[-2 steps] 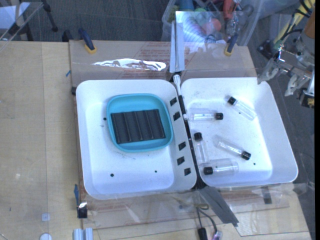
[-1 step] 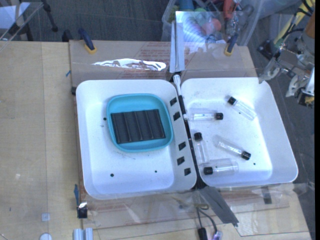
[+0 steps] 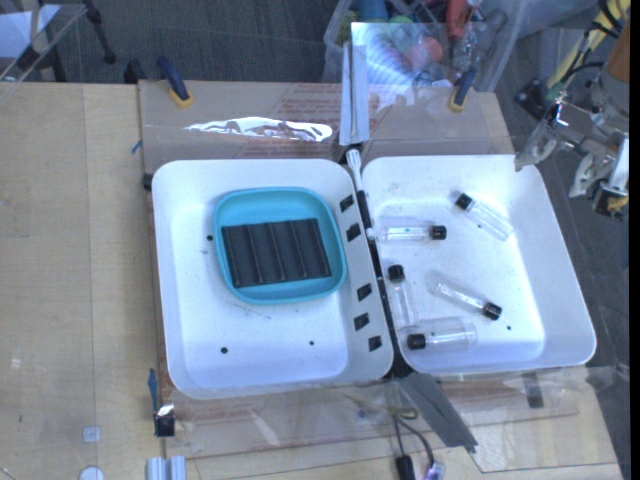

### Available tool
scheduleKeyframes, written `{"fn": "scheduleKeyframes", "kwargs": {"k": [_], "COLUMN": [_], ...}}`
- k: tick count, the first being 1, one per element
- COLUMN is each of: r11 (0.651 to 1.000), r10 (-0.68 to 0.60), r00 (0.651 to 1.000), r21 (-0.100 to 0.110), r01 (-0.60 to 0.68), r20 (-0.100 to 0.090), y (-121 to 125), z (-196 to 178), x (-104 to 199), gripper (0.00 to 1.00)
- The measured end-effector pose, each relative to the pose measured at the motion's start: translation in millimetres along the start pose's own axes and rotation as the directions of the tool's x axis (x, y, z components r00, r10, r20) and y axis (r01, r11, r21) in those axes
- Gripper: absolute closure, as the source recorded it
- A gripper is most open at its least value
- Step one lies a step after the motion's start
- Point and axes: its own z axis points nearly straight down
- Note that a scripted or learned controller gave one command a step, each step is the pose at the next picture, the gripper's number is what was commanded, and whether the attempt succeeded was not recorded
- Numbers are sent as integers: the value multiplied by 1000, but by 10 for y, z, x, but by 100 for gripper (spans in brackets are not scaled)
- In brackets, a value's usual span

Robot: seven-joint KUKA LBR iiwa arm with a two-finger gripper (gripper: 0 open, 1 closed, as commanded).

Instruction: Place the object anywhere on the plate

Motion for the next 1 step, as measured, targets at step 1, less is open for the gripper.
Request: {"fn": "scheduleKeyframes", "kwargs": {"k": [1], "r11": [999], "r10": [40], "r00": [999], "r21": [-5], "r01": [-40], "r20": [-2], "y": [-8], "z": [-86], "x": [22], "gripper": [0]}}
